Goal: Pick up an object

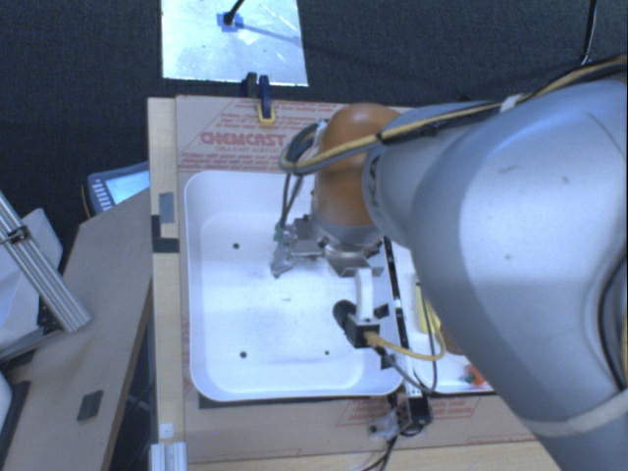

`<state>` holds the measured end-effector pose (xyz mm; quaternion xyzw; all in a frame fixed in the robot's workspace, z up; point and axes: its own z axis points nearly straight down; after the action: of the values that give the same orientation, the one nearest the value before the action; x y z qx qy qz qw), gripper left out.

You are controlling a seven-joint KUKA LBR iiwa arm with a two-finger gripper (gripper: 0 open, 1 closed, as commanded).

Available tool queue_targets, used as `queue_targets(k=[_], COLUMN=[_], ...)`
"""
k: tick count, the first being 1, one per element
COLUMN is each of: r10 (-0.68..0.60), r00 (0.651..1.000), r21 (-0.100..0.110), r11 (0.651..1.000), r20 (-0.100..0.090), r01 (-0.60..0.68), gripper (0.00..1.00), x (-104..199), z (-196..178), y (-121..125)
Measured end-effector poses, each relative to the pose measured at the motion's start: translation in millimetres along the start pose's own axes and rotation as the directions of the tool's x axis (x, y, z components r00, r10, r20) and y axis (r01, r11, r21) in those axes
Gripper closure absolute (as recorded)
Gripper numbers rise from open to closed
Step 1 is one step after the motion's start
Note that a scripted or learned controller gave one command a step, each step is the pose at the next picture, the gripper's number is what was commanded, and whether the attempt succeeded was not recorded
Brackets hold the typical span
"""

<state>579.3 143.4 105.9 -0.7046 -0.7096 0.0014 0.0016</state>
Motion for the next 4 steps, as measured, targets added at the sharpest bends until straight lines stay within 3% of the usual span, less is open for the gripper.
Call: queue_targets(k=[1,2,3,4], r10=[0.008,0.011,0.013,0.003], r00=[1.0,1.0,1.0,1.0], r21=[0.004,-0.012,-0.011,-0.011], r11=[1.0,1.0,1.0,1.0], r20=[0.001,0.001,0.003,0.0], r01=[-0.008,-0.011,-0.013,-0.003], gripper=[0.0,0.0,0.0,1.0], x=[-25,-81,-148,-143], z=[-8,-82,-124,-133], y=[-87,-79,-79,-78])
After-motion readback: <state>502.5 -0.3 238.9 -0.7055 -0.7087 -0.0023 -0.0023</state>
